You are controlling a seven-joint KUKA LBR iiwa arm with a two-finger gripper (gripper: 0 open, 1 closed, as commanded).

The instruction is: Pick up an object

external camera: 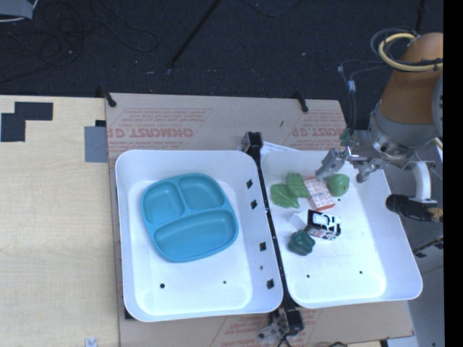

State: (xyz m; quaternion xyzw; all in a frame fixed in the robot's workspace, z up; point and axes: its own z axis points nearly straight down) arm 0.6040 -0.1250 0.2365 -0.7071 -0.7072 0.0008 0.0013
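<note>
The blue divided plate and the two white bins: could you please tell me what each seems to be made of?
The blue divided plate looks like moulded plastic with a smooth matte finish: uniform colour, rounded compartment ridges. The two shallow white bins, left and right, look like thin formed plastic with a slight sheen, rounded corners and soft rims; the exact material cannot be confirmed.

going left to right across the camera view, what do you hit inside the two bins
blue divided plate in the left bin → light green leafy piece → dark green lump → black and white toy → light green piece under the gripper, all four in the right bin
</note>
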